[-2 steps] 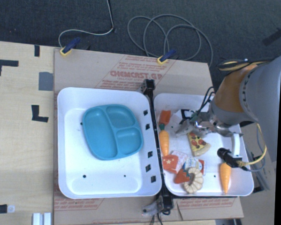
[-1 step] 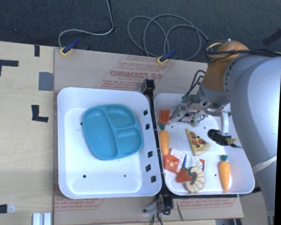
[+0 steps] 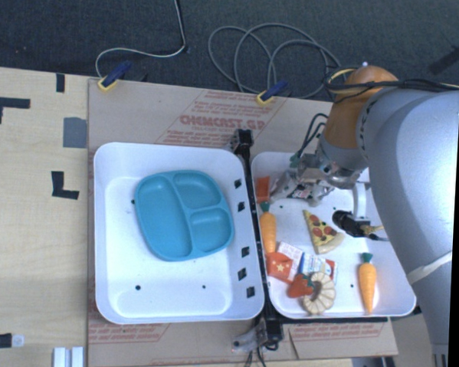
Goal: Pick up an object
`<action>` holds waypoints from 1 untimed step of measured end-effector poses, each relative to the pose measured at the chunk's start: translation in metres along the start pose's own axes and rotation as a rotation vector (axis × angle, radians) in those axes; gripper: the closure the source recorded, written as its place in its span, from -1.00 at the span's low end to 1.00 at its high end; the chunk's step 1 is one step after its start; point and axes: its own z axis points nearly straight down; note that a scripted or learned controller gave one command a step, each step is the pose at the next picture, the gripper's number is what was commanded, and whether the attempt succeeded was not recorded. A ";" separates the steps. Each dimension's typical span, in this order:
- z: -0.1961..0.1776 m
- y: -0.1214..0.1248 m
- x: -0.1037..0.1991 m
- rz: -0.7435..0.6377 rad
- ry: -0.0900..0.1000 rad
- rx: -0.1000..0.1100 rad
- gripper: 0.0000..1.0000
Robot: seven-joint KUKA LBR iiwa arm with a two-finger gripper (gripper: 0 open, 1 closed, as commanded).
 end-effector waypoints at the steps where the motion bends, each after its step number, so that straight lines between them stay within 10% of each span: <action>1: -0.096 -0.021 -0.022 -0.017 0.013 -0.054 -1.00</action>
